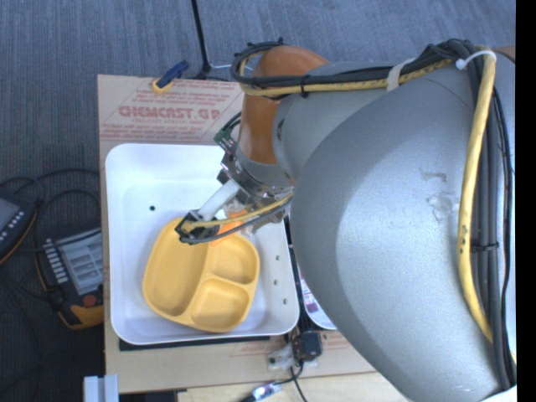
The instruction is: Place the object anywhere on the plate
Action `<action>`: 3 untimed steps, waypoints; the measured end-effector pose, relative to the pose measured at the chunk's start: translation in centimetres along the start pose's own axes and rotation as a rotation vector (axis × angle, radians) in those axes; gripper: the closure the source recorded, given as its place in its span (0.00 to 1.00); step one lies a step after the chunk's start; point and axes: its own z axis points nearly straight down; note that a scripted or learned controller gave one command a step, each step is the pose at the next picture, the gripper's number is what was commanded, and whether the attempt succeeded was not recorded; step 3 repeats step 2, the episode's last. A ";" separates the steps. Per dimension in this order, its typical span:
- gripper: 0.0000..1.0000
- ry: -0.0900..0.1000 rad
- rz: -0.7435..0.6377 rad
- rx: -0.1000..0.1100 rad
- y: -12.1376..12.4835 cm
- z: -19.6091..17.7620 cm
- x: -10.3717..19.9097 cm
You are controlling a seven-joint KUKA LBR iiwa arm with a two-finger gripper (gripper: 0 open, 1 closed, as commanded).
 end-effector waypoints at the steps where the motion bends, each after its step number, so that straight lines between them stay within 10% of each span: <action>1: 1.00 0.001 -0.425 -0.003 0.3 -3.6 -5.2; 2: 0.00 -0.001 -0.426 -0.003 0.3 -3.5 -5.2; 3: 0.00 -0.001 -0.426 -0.003 0.3 -3.5 -5.2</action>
